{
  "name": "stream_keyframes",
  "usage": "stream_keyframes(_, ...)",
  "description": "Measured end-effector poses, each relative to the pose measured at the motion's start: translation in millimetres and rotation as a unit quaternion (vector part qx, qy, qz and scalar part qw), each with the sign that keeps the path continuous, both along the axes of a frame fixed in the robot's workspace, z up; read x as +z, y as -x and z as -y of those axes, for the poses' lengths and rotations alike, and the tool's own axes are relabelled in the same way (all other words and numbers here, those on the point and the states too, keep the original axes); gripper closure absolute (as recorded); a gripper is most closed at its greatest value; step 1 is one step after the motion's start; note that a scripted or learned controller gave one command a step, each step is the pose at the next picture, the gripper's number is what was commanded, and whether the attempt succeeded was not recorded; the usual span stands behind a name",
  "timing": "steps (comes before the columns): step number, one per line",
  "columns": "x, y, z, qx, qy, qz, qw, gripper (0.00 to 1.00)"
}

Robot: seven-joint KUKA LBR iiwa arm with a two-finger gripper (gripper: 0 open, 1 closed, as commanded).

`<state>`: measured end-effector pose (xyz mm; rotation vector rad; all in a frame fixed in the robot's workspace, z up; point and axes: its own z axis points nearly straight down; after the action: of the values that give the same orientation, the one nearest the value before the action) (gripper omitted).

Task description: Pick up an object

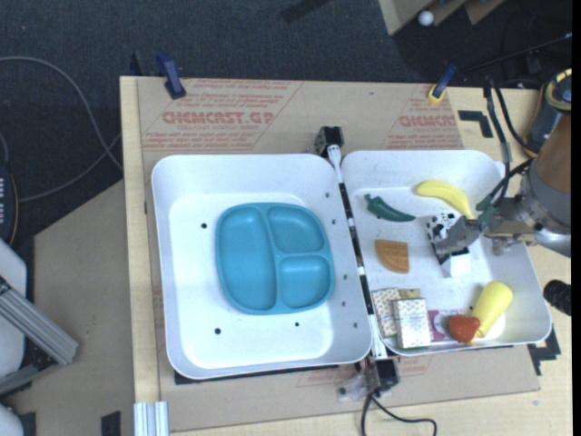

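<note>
My gripper (447, 241) reaches in from the right and hangs low over the middle of the right bin (413, 163). A small black and white object (443, 221) lies just above its tip. Around it lie a yellow banana (445, 196), a dark green pepper (388, 210), an orange wedge (393, 255), a yellow bottle-shaped thing (490, 305), a red tomato-like piece (463, 328) and small boxes (405, 317). A white tag (458, 264) lies just under the gripper.
The left bin (182, 189) holds a blue divided plate (274, 257). A black hinge strip (349, 243) runs between the bins. The arm's wrist and cables (536, 207) occupy the right edge. The bench board (272, 107) extends behind the bins.
</note>
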<state>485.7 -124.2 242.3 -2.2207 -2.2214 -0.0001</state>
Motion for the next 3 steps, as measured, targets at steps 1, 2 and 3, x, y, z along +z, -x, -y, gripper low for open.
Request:
stream_keyframes(1,-157.6,-44.5,-30.3,0.000,0.0002,0.001,1.0000,0.00)
stream_keyframes(2,-157.7,-77.1,-26.3,0.000,0.0005,0.001,1.0000,0.00)
stream_keyframes(3,-147.9,-77.5,-26.5,0.000,0.0006,0.002,1.0000,1.00)
